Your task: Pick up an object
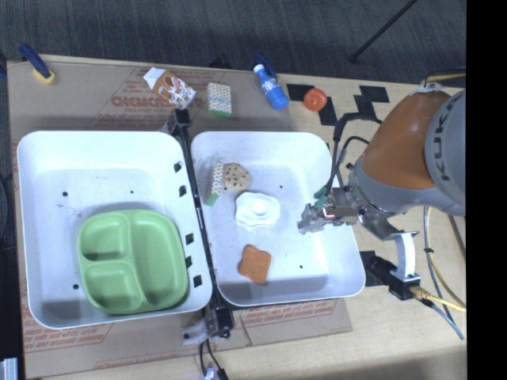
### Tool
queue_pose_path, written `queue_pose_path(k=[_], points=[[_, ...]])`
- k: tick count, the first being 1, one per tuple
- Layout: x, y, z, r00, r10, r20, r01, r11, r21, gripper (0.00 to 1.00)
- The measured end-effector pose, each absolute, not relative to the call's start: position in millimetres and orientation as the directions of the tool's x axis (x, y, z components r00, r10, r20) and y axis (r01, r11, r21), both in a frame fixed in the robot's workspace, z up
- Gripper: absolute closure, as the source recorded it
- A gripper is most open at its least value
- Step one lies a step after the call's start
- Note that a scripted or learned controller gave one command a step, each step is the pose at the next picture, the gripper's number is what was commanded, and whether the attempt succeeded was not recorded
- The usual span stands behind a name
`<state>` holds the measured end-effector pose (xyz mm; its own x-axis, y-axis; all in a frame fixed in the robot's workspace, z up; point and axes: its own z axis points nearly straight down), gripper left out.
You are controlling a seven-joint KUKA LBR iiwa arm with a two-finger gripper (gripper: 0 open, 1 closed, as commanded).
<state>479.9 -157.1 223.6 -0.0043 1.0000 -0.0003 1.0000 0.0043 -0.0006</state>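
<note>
Three toy foods lie in my right bin (341, 279): white fried egg (257, 210), cookie (234, 176), orange toast (255, 264). End effector (310, 220) hovers beside the egg; blurred, grip state unclear.

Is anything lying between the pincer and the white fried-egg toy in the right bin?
Nothing visible does. The pincer sits just right of the white fried-egg toy, with bare bin floor between them; the orange toast-shaped piece lies lower, off that line.

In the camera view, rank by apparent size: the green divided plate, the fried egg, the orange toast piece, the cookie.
1. green divided plate
2. fried egg
3. orange toast piece and cookie: look too alike to rank.
</note>
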Motion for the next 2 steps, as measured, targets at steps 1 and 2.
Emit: queue_pose_path(k=[1,2], points=[[477.2,-138.9,241.0,-0.006,1.000,0.000,1.000,0.006,0.001,1.00],[477.2,-130.7,239.4,-0.007,1.000,0.000,1.000,0.007,-0.001,1.00]])
